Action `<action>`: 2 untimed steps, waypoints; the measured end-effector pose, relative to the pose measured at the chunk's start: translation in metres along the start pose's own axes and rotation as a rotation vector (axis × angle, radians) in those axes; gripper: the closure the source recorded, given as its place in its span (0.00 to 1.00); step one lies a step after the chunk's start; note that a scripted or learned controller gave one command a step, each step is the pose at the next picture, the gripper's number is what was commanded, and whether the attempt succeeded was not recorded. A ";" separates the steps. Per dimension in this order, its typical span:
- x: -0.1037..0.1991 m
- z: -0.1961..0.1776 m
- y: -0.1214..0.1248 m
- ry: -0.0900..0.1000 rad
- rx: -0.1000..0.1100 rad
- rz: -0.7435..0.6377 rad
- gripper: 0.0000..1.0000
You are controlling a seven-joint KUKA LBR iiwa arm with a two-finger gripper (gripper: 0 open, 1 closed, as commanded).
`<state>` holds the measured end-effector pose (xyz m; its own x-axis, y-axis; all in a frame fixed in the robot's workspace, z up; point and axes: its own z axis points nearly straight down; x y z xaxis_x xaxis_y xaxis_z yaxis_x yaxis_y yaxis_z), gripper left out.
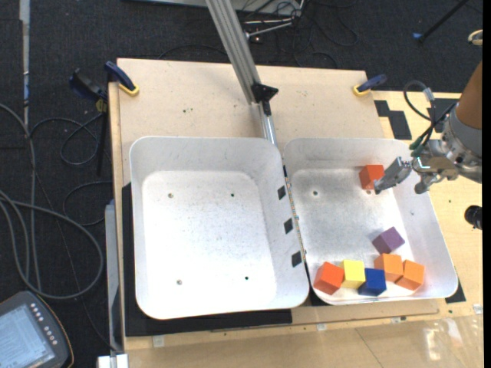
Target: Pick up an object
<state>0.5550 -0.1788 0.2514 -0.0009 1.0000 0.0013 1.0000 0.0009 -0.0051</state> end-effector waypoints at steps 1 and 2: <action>0.000 -0.002 0.001 -0.001 -0.005 0.000 0.00; 0.003 0.046 0.009 0.000 0.000 0.000 0.00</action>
<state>0.5638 -0.1752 0.2055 -0.0009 1.0000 0.0010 1.0000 0.0009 -0.0054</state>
